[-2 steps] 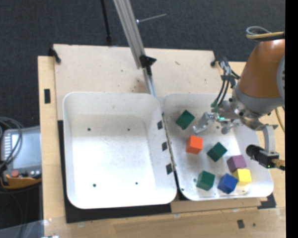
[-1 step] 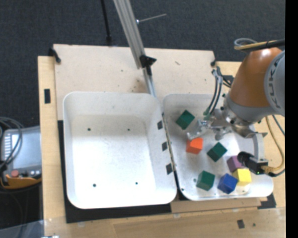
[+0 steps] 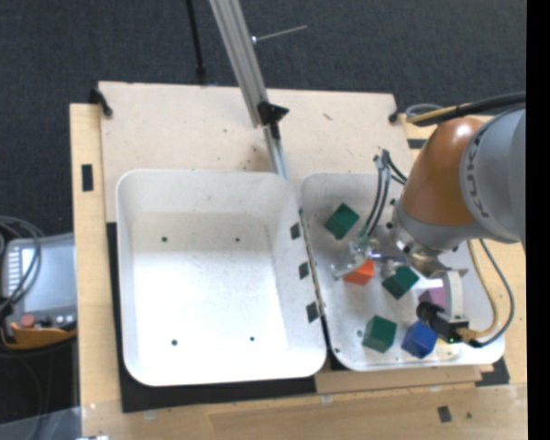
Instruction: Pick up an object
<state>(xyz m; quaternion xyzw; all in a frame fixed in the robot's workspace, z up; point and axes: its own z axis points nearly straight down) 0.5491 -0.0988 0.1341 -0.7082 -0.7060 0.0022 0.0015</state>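
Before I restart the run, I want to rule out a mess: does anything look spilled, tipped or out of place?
Nothing stands out. The green, orange, purple and blue blocks all lie inside the right bin.

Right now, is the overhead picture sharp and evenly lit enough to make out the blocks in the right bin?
Camera view: soft overall but usable, evenly lit. The green blocks, blue block and orange block read clearly by colour; the white bin is bright but not washed out; the gripper is blurry, and the arm hides part of the bin.
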